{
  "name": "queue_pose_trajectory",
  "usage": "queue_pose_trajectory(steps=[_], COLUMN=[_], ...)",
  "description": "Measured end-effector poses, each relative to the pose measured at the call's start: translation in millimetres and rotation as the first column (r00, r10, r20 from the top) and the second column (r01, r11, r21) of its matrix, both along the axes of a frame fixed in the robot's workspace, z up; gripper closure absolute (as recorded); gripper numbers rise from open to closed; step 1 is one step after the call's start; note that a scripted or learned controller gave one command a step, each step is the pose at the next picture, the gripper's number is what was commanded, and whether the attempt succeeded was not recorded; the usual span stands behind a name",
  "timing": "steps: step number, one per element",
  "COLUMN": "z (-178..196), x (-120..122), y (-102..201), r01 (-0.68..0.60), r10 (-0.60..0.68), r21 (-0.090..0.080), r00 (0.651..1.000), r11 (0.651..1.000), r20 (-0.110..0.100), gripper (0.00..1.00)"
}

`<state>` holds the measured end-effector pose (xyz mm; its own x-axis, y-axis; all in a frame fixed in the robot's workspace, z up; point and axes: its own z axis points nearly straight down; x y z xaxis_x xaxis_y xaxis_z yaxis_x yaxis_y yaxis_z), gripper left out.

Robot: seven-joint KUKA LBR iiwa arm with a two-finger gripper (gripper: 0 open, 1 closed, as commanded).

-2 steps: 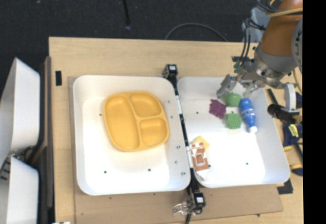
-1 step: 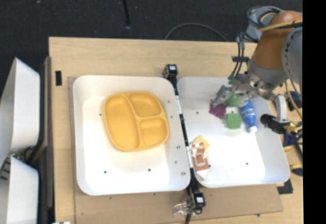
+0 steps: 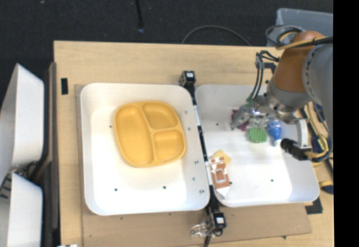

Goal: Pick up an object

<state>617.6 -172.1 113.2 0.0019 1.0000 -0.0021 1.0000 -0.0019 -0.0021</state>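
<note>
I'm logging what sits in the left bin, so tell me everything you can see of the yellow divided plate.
The yellow divided plate looks like smooth moulded plastic, a rounded rectangle with three compartments: one long section along its left side and two smaller ones on the right. All three look bare. It lies flat and right side up, turned slightly askew, near the middle of the left bin, resting on that bin's white floor. Nothing else touches it, and it sits apart from the bin's walls.
</note>
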Motion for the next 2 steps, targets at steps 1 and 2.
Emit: queue_pose_trajectory(steps=[1,2], z=[-12,0], x=[0,1], y=[-2,-3], r01=[0.002,0.004], r10=[-0.002,-0.004], r21=[-0.001,-0.001], r00=[1.0,1.0], r11=[1.0,1.0], r20=[0.002,0.006], gripper=[0.0,1.0])
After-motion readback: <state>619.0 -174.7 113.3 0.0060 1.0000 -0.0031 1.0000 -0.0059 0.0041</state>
